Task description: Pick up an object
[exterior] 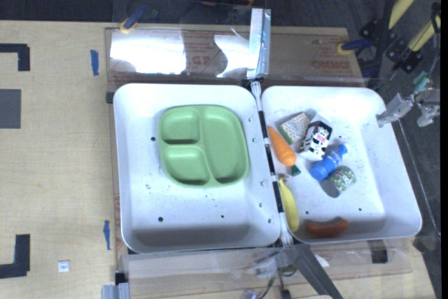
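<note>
The right bin (371,171) holds several small objects. An orange carrot (282,147) lies by its left wall, with a yellow banana (288,202) below it. A red-brown sausage (327,226) rests at the front. In the middle are a blue bottle with a patterned end (332,167), a black-and-white cow toy (318,138) and a small patterned box (295,125). My gripper (408,110) hangs at the bin's upper right corner, over its rim and well apart from all the objects, with nothing seen in it.
The left bin (140,206) holds a green divided plate (204,144). A clear plastic sheet (182,45) and an upright divider (258,42) stand behind the bins. Stands and cables crowd the floor at the upper right.
</note>
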Controlling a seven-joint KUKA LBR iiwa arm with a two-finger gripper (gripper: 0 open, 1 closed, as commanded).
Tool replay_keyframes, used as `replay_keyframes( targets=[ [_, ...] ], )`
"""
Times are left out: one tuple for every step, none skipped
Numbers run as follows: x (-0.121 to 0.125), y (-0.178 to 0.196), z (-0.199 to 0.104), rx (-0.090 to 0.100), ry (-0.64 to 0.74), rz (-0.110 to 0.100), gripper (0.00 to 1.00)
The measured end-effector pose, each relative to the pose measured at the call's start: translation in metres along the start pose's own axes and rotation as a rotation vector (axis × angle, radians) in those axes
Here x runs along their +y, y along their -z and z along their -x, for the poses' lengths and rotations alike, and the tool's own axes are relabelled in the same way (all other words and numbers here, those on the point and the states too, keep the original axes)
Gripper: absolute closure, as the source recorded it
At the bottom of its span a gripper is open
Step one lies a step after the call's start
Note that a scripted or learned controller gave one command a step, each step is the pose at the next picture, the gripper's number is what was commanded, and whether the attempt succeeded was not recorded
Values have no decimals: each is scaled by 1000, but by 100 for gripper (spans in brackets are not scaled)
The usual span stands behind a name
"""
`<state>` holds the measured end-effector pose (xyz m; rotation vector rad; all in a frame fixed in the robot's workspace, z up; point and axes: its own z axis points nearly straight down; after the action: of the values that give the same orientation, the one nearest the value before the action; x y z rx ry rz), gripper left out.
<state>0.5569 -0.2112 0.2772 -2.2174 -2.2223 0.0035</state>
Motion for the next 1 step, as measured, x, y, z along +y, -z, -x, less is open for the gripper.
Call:
replay_keyframes(
  targets=[
    [31,54,3,-1,70,2,0]
  ],
)
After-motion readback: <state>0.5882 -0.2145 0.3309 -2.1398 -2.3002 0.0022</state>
